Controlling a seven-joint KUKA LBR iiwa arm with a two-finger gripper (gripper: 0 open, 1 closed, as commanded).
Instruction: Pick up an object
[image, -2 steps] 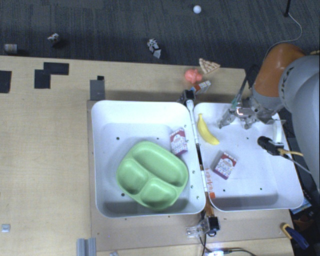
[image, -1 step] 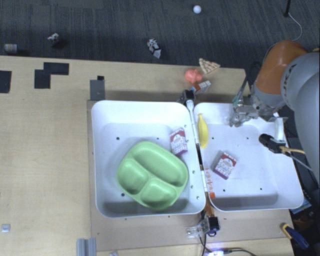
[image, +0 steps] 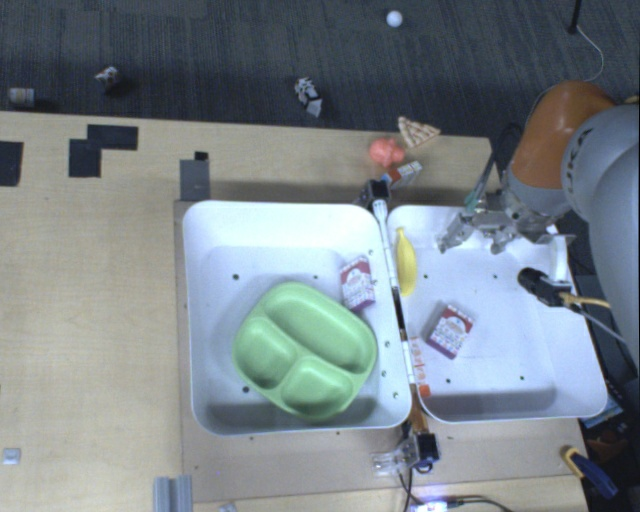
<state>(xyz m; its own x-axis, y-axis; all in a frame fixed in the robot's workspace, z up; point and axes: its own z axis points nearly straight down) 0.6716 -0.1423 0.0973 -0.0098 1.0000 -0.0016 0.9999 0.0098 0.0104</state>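
You're looking at a pale, matt wood-grain tabletop (image: 90, 300) carrying two shallow white bins of smooth plastic (image: 200, 300) with a soft sheen; the green divided plastic tray (image: 305, 347) looks smooth and semi-matt, the small yellow banana-shaped toy (image: 406, 260) glossy, the floor's dark carpet (image: 250, 50) rough

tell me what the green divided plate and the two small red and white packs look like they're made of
Green divided plate: likely moulded plastic, matte, one even colour with soft rounded compartments. Pack in the left bin and pack in the right bin: probably printed cardboard or a plastic imitation; flat faces and sharp edges, too small to tell.
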